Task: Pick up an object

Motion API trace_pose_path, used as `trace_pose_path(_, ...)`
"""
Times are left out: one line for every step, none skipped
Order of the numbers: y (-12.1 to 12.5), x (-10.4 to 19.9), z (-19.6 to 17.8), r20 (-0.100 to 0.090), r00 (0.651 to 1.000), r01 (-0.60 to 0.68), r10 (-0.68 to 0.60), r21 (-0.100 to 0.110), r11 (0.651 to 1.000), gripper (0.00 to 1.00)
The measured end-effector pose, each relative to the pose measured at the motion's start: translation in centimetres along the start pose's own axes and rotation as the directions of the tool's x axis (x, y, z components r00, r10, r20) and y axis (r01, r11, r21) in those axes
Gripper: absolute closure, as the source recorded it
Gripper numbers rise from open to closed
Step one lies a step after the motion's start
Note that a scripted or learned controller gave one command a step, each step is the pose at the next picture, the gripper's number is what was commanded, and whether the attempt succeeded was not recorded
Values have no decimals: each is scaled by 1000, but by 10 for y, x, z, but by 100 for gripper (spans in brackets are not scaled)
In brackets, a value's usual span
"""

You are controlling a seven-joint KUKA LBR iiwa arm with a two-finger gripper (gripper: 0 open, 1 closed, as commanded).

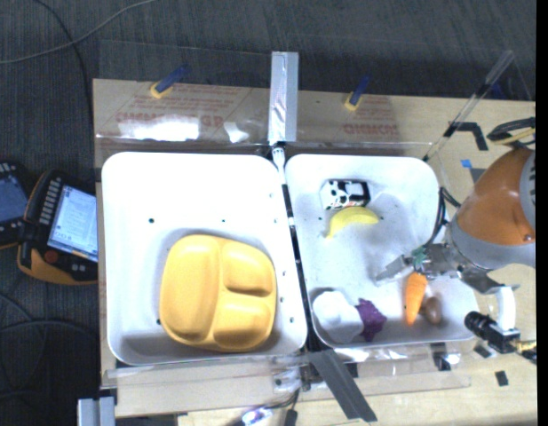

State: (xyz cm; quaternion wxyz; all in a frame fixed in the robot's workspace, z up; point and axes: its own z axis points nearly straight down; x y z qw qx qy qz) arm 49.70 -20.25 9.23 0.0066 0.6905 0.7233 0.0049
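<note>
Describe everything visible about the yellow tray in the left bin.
The yellow tray is a rounded, squarish piece, glossy like moulded plastic, split by raised ridges into three compartments: one long one on its left, two smaller ones on its right. It lies flat, open side up, in the near half of the left bin, slightly turned. Its compartments look bare. It rests on the bin floor, close to the near wall; nothing else touches it.

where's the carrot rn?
The carrot lies in the right bin, near its front right corner, just left of a small brown object and right of the purple piece.
</note>
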Motion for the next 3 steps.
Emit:
trace_pose_path(1, 0, -9, 0, 1000, 1, -1, -1, 1000, 100)
trace_pose_path(101, 49, 3, 3, 994, 109, -109, 2, 994, 100)
trace_pose_path(129, 108, -89, -1, 999, 53, -53, 18, 998, 100)
